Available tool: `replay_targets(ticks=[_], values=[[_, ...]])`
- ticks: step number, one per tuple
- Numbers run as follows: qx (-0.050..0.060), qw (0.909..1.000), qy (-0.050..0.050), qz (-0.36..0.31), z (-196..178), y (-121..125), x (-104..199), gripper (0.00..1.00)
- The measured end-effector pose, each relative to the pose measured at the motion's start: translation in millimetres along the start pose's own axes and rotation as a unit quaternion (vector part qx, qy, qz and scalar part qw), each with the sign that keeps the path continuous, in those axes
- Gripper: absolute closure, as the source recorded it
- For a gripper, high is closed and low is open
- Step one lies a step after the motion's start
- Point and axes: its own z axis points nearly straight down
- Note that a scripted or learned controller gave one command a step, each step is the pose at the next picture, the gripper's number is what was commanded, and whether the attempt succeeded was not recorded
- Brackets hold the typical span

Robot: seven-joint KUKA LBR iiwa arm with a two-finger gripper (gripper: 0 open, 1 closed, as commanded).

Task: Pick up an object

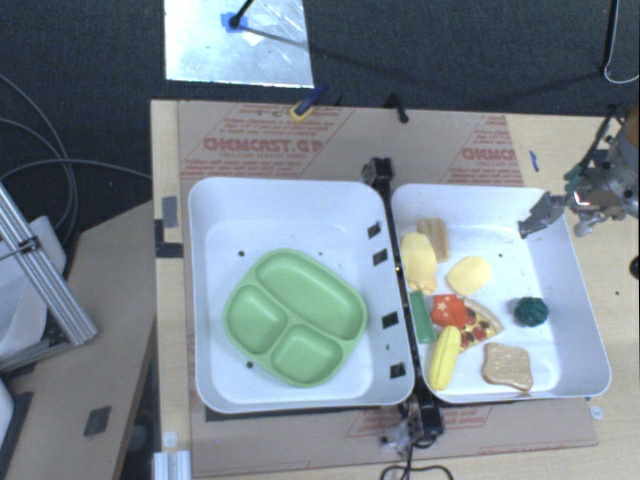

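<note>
Tool point(545, 215) was seen at the upper right, over the top right corner of the right bin point(590, 363), reaching in from the right edge. Whether it was spread or pressed together couldn't be told; nothing was seen pinched in it. It was well apart from the food items, w/ bare bin floor between.

Items were grouped in the left half of the right bin. Bread stick point(433, 236) was placed at the top, w/ a pale yellow piece point(419, 262) just below and touching it. Lemon-like piece point(469, 274) was set to the right of that. Pizza slice point(463, 314) was seen below, w/ a green strip point(421, 316) along its left side by the bin wall. Banana point(444, 356) was laid near the bottom, tilted, beside a toast slice point(507, 366) at lower right. Broccoli point(531, 311) was found alone, right of the pizza slice and nearest the tool, but not touched by it.

Left bin point(215, 218) was occupied by a green tray point(295, 316) w/ three compartments, set at a slant.

Both bins were seated side by side on brown cardboard point(265, 138) on the worktop point(110, 268). Foil sheet point(235, 26) was lying on dark carpet above.
</note>
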Motion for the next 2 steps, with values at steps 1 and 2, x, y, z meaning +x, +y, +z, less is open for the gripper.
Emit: replay_targets(ticks=[1, 2], values=[[0.009, 0.9999, 0.003, 0.002, 144.2, -82.6, 12.1, 0.00], [-0.005, 1.0000, -0.003, 0.001, 63.1, -44.4, -31.0, 0.00]])
